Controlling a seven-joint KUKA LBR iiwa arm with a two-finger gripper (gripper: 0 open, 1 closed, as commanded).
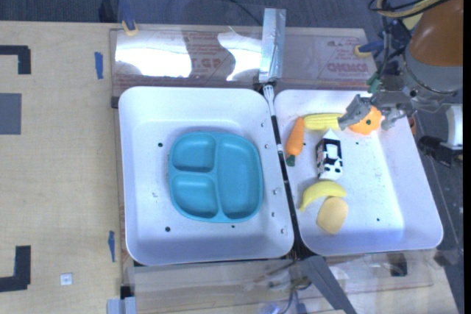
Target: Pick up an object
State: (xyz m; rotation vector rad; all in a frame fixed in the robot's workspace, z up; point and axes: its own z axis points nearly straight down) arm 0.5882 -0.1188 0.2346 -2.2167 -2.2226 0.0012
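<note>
Orange fruit (366, 123): far part of right bin (412, 232), near back wall, well apart from the rest of the pile. Sitting between the two fingers of the gripper (372, 117), one finger (353, 111) on its left side, the other on its right. Gripper clamped on it, by the look of it; contact on both sides appears made. Can't tell whether lifted clear of the bin floor or resting on it.

Handling, as a guess: small, round, probably a light plastic toy. Stiff shell, smooth skin, so likely slippery and prone to rolling or squirting out if pinched off-centre. Not fragile. Best taken across the widest part, fingers on opposite sides, level with the middle. Present grip looks close to that, maybe slightly high.

Neighbours in same bin: corn cob (320, 121) just left of the gripper, carrot (295, 137) against the divider wall, black-and-white toy (330, 159) in the middle, banana (322, 192) touching a yellow round fruit (332, 215) at the near side. Corn cob near the left finger but apparently not touching it.

Left bin (140, 180): blue divided plate (217, 176) only, centred.

Next, as judged: straight vertical lift, slow. Main risk: slipping out of the pinch on the way up, or nudging the corn cob.
</note>
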